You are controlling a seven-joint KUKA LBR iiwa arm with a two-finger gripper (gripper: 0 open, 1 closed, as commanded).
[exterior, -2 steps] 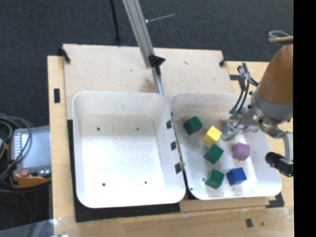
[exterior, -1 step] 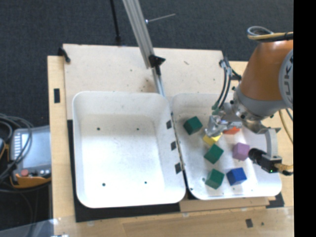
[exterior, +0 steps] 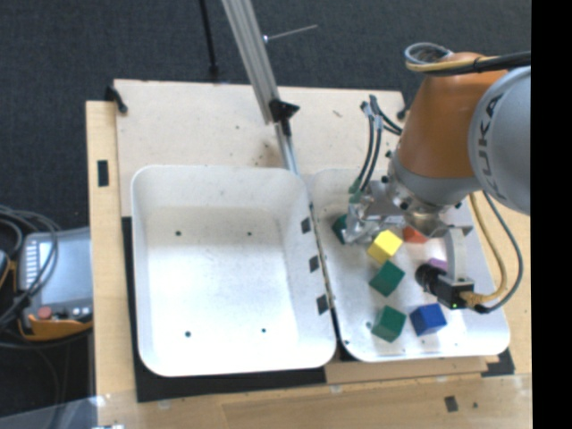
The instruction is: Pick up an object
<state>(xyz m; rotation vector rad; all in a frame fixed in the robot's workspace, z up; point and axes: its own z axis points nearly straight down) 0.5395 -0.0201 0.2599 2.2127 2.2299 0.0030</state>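
Green (exterior: 389, 323) and blue (exterior: 428, 318) blocks sit lowest in the right bin (exterior: 483, 333), another green block (exterior: 387, 279) and a yellow block (exterior: 386, 245) above them. Beside the yellow one, the end effector (exterior: 353, 226); its grip I cannot tell.

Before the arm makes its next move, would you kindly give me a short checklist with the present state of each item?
1. Objects within reach in the right bin: ok; yellow block, two green blocks and blue block lie there.
2. Gripper over the right bin: ok, near its left wall.
3. Object held between the fingers: cannot tell.
4. Yellow block free of neighbours: not ok, the upper green block sits right beside it.
5. Orange object graspable: cannot tell, mostly hidden under the wrist.
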